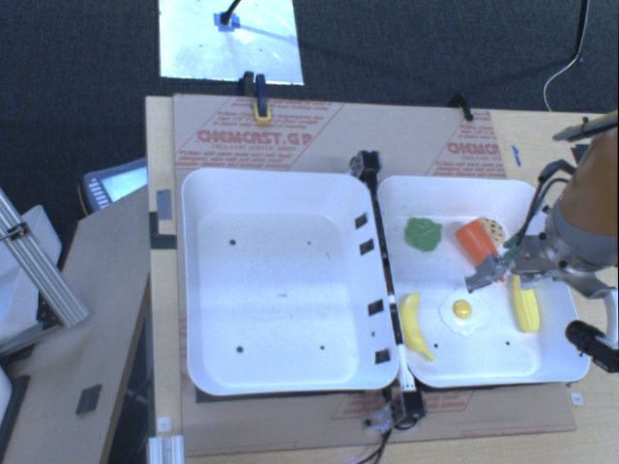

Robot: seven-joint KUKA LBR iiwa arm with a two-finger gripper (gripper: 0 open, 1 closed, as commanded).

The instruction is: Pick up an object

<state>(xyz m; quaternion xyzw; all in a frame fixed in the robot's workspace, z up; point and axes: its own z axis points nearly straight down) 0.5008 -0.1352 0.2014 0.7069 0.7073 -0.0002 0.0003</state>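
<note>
The right bin (455,186) holds several toy foods. A green leafy piece (423,233) lies near its back left. An orange cup-like piece (473,239) stands beside a speckled tan round piece (495,228). A fried egg (462,312) and a banana (416,327) lie toward the front, and a yellow oblong piece (526,308) lies to the right. My gripper (488,276) reaches in from the right. It hangs just in front of the orange piece and behind the egg, with nothing seen held.
The left bin (193,259) sits beside the right one, with a black-clipped divider (377,259) between them. The arm's grey body (585,230) covers the right bin's far right side. Cardboard (319,133) lies under both bins.
</note>
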